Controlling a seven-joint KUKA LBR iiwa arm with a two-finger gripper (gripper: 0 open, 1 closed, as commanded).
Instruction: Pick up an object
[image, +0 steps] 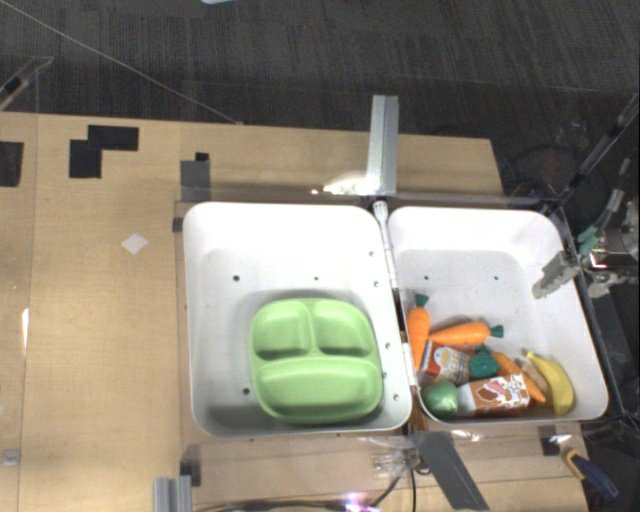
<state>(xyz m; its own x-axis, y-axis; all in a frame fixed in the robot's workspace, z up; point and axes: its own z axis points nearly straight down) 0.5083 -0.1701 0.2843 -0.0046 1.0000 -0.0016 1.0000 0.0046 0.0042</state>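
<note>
Camera view: the gripper (560, 272) hangs at the right bin's (470, 235) right wall, off the toys, so it holds nothing; whether its fingers are spread or pressed together I cannot tell. The candidates crowd that bin's near corner: carrots (418, 330), a banana (553, 380), a juice carton (492, 393), touching one another; the left bin (240, 240) carries a green divided plate (315, 360); likely the approach is not yet begun.

Grey end effector (556, 275) with a small teal marking.
</note>
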